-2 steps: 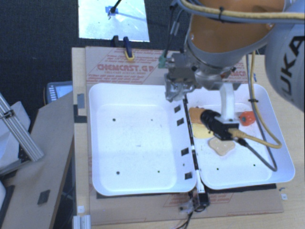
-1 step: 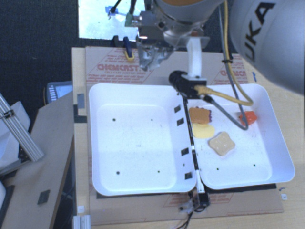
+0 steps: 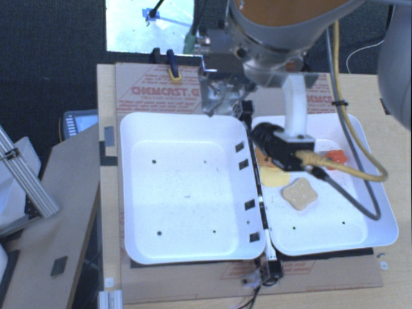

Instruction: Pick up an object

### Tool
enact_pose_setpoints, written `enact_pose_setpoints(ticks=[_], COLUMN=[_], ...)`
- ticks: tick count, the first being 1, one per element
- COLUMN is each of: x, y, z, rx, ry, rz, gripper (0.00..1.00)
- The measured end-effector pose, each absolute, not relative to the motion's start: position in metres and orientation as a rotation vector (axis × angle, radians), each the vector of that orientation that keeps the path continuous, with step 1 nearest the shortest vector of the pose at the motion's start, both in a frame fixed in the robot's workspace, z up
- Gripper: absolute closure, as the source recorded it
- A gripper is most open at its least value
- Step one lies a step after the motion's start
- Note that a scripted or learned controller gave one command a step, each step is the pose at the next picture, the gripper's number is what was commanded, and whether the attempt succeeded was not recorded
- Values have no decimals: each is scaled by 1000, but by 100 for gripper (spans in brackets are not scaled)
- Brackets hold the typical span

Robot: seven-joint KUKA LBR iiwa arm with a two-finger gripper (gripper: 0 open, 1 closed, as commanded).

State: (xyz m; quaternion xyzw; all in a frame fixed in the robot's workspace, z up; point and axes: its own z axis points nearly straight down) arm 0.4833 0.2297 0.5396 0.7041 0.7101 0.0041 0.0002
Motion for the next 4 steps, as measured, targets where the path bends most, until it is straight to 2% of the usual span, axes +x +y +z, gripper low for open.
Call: enact_pose_setpoints(ticks=[1,2,3,4], x=[486,486,486,487], y=[229,230,230,230], z=[535,547,546,558], rx=[2215,2210,2208,2202], ry=[2228,2233,2235,2240], rz=[3,8,6,11], gripper=[0,100,0,100])
